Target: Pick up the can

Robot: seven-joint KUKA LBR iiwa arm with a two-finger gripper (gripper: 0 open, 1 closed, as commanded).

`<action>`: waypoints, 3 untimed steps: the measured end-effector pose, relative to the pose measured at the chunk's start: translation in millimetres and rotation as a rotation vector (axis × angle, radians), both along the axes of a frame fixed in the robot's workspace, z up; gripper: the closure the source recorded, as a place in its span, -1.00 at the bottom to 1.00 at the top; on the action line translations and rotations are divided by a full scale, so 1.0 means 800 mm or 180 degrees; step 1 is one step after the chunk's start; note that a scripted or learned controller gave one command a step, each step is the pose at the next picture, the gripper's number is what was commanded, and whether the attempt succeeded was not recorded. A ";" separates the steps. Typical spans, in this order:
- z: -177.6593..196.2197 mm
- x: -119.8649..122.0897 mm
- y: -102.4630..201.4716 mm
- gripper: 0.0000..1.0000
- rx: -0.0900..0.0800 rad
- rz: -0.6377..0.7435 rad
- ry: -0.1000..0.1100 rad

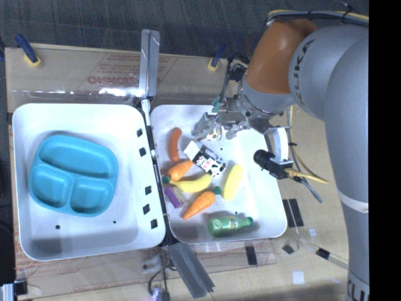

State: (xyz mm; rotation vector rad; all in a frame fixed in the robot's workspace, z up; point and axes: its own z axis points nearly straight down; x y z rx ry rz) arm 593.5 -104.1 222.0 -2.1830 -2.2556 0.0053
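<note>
The hand [216, 125] hangs over the right bin's [269, 227] far end; its opening cannot be told. The can [208, 160] lies just below it toward the camera, long axis slanting.

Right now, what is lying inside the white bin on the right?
The right bin holds two carrots, a sausage, two bananas, a green bottle and a cow-patterned carton. The gripper covers whatever lies beneath it.

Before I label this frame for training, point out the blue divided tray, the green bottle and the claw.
Blue divided plastic tray [74, 174]: camera view, central divider.
Green plastic bottle [227, 224]: camera view, body's middle.
Claw [212, 129]: camera view, between fingertips.
</note>
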 end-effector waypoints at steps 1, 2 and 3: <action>-0.091 0.048 -0.010 -1.00 0.0000 0.0144 0.0002; -0.164 0.038 -0.060 -1.00 0.0004 0.0263 0.0000; -0.162 0.080 -0.119 -1.00 0.0001 -0.0025 -0.0009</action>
